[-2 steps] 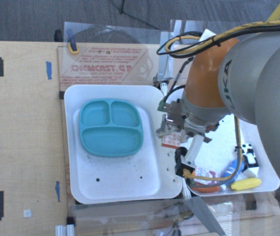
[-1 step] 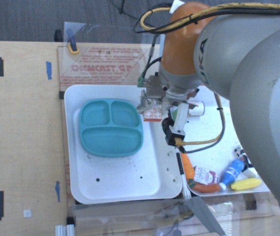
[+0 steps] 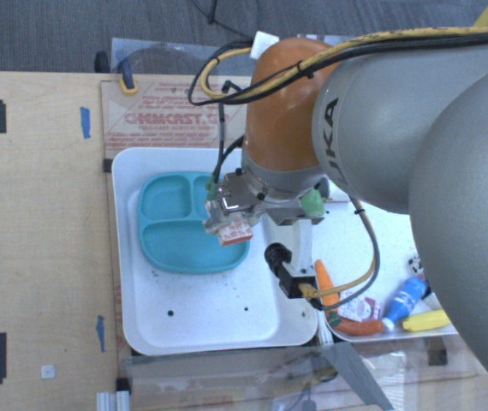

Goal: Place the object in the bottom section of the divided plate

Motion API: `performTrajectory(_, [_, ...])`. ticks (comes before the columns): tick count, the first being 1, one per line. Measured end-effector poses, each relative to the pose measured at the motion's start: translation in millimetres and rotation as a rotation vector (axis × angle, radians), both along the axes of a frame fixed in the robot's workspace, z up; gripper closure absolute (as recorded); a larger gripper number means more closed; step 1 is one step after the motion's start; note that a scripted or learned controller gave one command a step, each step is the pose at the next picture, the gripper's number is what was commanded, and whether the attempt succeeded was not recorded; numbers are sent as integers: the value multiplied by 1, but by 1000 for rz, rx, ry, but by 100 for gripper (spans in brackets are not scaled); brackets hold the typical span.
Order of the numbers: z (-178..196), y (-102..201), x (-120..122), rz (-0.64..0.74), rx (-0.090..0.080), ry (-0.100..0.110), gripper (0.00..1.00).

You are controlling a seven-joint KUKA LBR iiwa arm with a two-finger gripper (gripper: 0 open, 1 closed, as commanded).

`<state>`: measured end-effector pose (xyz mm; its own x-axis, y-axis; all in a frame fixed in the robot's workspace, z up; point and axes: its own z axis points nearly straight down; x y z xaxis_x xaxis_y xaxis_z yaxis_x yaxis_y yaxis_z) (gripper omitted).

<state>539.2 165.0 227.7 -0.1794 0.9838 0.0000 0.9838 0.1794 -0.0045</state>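
Note:
A teal divided plate (image 3: 171,229) lies in the left white bin (image 3: 141,315), with two small sections at the top and one long section along the bottom. My gripper (image 3: 229,223) hangs over the plate's right edge, under the orange wrist band. Its fingers are shut on a small red and white packet (image 3: 235,234). The packet sits at the right end of the plate's bottom section, over the rim; I cannot tell whether it touches the plate. The arm hides the plate's upper right corner.
The right bin (image 3: 347,238) holds a green object (image 3: 313,202), an orange carrot (image 3: 324,282), a red sausage (image 3: 360,326), a blue bottle (image 3: 404,300) and a yellow piece (image 3: 426,319). The arm's bulk covers most of that bin.

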Motion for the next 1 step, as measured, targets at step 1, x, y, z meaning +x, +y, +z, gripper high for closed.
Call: performTrajectory(1, [0,0,0,1,0,0,0])
